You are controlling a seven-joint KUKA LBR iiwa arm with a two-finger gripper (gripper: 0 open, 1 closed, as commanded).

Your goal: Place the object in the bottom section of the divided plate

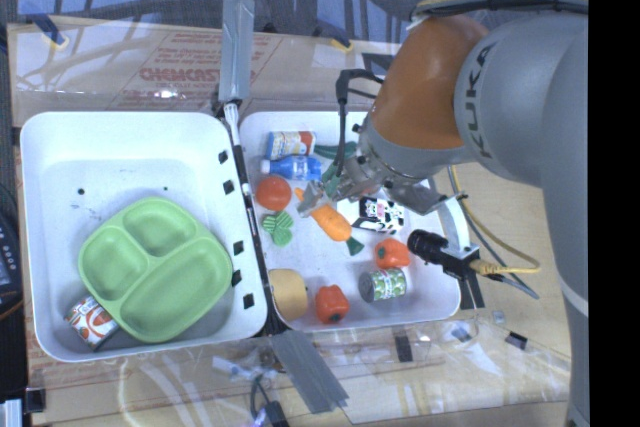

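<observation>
Two shallow white bins sit side by side on the bench. The left bin (40, 215) holds a green divided plate (155, 267), tilted with its two small sections toward 11 o'clock and its one large section toward 5 o'clock. All three sections look bare. A small red-and-white can (90, 322) lies just off the plate's rim at 8 o'clock, touching or nearly touching it.

The right bin (440, 310) holds the loose items. The gripper (335, 187) hangs over the middle of this bin, below the arm's orange band (425, 85). Whether its tips are spread or closed I cannot tell from this angle, and nothing can be seen clamped between them. A toy carrot (333, 223) lies just beneath it at 6 o'clock, tip pointing toward 5 o'clock; contact between the two is unclear.

Around the carrot: a red tomato-like ball (273, 192) at 9 o'clock, with a small green leafy piece (280, 230) right below that ball. A white can with a red-and-yellow label (290, 144) and a blue-and-white bottle (295, 167) lie together at 11 o'clock, near the bin's far wall. A black-and-white patterned carton (381, 213) sits at 3 o'clock. Toward 5 o'clock are an orange-red fruit with a green top (392, 253) and, just below it, a silver can with a green label (384, 285). At the near edge lie a tan tape roll (288, 293) and a red pepper (331, 303), side by side.
</observation>
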